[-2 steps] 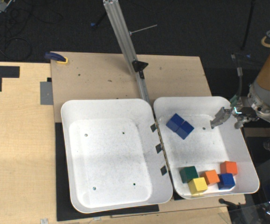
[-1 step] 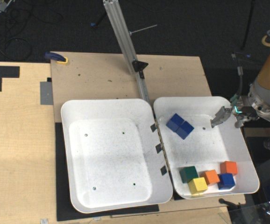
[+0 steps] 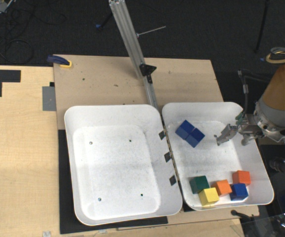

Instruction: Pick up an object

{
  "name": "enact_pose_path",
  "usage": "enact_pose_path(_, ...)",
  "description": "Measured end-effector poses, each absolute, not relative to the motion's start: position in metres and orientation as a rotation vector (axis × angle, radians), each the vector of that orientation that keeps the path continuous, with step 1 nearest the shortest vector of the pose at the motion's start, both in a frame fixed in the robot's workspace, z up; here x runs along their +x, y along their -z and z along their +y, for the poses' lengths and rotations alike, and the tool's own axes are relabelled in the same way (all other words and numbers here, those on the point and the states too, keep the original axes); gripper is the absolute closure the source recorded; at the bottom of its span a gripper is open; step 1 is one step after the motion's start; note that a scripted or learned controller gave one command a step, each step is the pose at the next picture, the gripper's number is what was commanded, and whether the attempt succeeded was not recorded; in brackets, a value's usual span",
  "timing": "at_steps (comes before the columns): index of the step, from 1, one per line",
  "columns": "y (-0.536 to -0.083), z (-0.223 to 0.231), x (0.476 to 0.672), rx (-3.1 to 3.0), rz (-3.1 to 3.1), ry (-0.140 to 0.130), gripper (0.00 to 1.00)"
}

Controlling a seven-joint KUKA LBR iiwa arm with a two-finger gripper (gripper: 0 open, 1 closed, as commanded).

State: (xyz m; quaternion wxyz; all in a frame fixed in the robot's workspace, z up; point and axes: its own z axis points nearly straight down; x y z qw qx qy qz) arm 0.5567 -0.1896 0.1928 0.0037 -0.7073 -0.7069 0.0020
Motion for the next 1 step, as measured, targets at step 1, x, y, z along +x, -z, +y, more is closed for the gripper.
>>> enact_pose_path(1, -0.1457, -0.1913, 0.5624, -2.217, -2.215, -0.006, 0.00)
